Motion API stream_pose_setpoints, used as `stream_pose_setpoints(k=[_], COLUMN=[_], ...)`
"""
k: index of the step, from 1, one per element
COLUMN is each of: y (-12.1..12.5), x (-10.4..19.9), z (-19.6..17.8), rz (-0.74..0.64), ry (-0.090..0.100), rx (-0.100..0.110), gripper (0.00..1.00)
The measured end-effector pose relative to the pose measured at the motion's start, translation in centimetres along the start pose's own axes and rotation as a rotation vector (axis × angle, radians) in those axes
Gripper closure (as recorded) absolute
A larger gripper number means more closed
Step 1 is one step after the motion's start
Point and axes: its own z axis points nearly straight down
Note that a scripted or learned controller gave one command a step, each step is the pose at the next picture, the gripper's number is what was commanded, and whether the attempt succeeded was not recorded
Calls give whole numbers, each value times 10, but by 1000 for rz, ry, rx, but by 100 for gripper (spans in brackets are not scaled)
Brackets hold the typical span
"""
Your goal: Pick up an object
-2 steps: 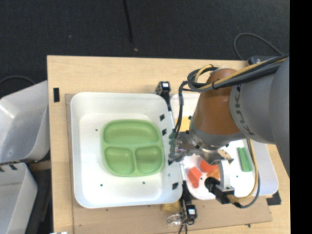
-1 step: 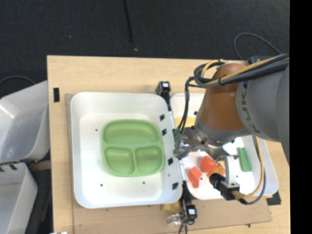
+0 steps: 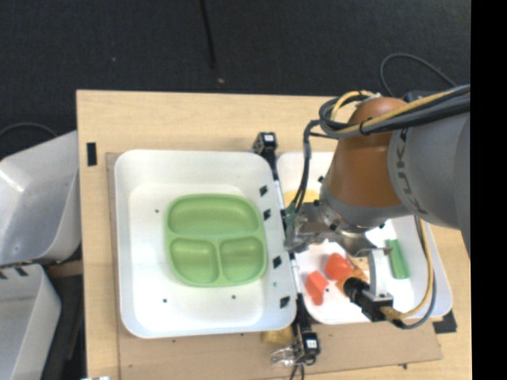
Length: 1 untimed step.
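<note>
My gripper hangs low over the left side of the right bin, under the orange-banded wrist, close to the wall between the bins. Just below it lie two orange-red pieces, a blocky one and a rounder one. A green bar-shaped object lies to the right of them. A bit of a yellow object peeks out at the bin's upper left, mostly hidden by the arm. The arm covers much of this bin.
The left bin holds a green divided plate with three compartments, lying flat in its middle. Black clips sit along the divider between the bins. The wooden bench surrounds both bins.
</note>
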Motion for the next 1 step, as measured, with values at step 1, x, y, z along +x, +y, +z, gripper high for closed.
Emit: stream_pose_setpoints(k=[1], y=[1], x=[-1], z=[-11], rz=[-2], ry=[0], rx=[-2], gripper=[100])
